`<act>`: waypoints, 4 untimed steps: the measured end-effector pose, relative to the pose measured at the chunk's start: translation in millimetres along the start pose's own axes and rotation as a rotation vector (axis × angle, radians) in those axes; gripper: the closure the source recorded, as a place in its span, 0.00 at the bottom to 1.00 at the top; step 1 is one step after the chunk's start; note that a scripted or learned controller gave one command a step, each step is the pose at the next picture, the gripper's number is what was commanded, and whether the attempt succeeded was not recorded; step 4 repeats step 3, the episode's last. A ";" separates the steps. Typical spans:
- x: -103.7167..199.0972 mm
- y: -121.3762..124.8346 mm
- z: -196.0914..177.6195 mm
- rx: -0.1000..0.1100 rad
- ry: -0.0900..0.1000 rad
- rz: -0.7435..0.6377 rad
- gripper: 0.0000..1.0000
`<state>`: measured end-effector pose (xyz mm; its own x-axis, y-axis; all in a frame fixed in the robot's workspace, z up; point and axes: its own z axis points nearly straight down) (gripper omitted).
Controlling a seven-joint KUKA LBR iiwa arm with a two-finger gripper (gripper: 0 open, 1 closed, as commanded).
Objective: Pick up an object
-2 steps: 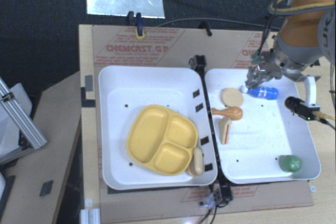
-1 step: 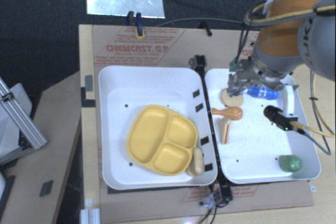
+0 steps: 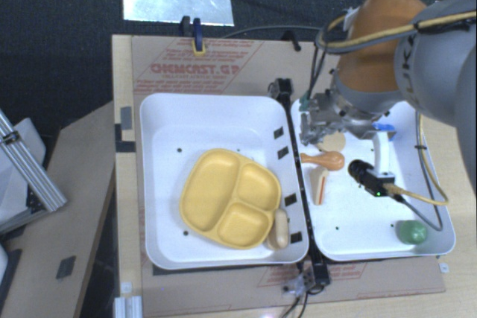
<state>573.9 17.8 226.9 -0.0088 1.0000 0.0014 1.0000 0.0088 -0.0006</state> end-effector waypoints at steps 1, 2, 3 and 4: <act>42.3 -21.4 -1.5 0.000 0.001 0.000 1.00; 91.6 -39.6 -9.4 0.000 0.001 -0.002 1.00; 88.3 -38.8 -9.3 -0.001 -0.001 0.005 0.00; 88.3 -38.8 -9.3 -0.001 -0.001 0.005 0.00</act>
